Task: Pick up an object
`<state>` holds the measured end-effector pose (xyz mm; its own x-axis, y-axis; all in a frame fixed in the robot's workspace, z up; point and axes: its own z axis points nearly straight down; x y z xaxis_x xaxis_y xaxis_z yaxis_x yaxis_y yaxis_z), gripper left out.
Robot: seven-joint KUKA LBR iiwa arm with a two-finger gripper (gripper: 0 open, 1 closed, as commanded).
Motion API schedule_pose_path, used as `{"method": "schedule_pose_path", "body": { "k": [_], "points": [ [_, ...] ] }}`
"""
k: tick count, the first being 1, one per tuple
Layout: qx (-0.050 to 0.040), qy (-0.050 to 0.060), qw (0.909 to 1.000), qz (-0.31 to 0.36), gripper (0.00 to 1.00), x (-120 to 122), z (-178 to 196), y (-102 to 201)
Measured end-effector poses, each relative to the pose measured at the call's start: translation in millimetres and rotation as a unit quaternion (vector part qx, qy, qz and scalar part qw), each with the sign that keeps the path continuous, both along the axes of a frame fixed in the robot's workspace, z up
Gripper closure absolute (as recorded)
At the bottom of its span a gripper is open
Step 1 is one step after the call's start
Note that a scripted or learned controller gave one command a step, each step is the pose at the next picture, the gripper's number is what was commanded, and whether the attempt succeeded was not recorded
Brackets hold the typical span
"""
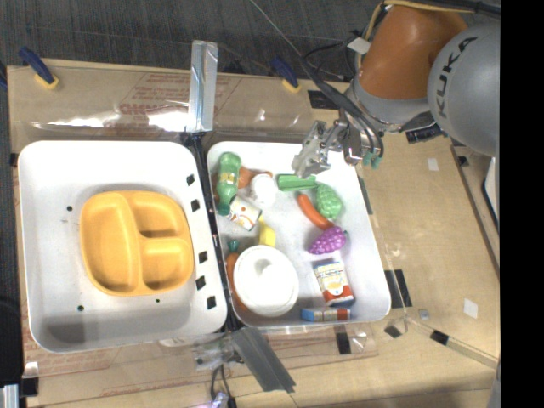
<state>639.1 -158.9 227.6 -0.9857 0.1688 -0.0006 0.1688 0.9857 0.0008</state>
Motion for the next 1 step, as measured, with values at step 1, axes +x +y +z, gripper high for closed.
{"method": "schedule_pose_path", "body": {
  "k": [1],
  "points": [
    [-0.0008,-0.003,1.0000,0.001,1.00,1.6,12.6,0.2]
  ]
}}
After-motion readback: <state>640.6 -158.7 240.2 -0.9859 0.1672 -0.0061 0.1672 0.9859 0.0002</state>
